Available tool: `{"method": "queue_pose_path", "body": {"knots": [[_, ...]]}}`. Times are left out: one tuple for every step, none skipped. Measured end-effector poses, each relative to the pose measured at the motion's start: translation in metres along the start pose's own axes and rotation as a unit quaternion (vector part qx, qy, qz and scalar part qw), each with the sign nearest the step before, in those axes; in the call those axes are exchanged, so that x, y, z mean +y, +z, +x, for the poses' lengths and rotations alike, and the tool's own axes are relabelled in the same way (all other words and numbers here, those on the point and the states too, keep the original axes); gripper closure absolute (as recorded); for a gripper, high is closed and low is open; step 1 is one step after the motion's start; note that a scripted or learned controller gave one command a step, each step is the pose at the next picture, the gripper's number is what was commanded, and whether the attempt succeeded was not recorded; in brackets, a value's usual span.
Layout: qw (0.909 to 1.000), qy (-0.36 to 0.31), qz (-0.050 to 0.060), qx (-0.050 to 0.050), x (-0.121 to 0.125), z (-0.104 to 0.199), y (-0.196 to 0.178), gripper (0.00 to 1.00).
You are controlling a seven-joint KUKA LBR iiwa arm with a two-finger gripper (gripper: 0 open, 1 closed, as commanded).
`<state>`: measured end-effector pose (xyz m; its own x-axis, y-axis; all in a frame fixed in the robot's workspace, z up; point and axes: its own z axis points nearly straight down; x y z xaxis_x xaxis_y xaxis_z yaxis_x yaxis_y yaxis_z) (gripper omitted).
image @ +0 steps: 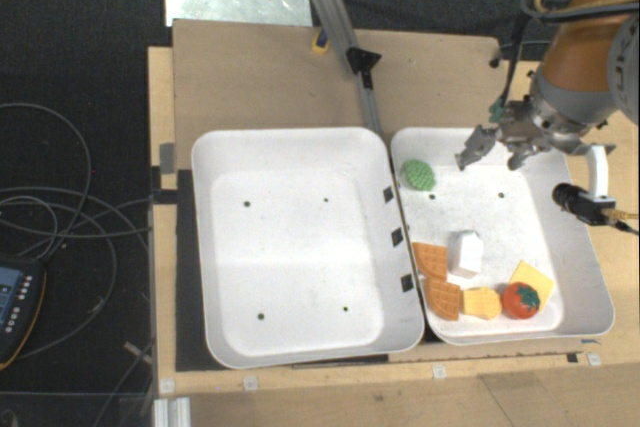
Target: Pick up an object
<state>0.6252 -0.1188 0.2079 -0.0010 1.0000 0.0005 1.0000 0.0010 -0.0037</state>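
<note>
A: Camera view puts the nearest candidate, the green knobbly ball (419,176), in the right bin (580,245), just off the left fingertip and a little nearer the bench's front. Is that the one to go for?

B: I'd judge so. It sits alone, apart from the cluster, so nothing crowds the fingers. To do the pick well, the gripper (500,149) should shift toward the ball until it lies midway between the tips, then drop straight down and close only once the tips are beside its widest part (a round thing like that will probably roll if nudged from one side).

A: And the rest?

B: Farther from the jaws, toward the bin's front: a white block (465,252), orange waffle pieces (440,280) touching it on its left and below, then a yellow wedge (531,276) and a red tomato (520,300) just beside each other. They are packed close, so a grasp there risks catching two things.

A: How do the jaws stand?

B: Spread apart, the two dark fingers splayed with clear white bin floor between them. Nothing is held and nothing touches either tip; they appear to hang above the bin's far end. The left bin (300,245) lies well beyond the ball, past the dividing walls.
</note>
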Motion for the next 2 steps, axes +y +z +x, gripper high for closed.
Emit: {"method": "queue_pose_path", "body": {"knots": [[1.0000,-0.001,-0.001,0.000,0.006,0.003,0.044,0.00],[1.0000,0.000,0.000,0.000,-0.004,0.001,0.093,0.00]]}}
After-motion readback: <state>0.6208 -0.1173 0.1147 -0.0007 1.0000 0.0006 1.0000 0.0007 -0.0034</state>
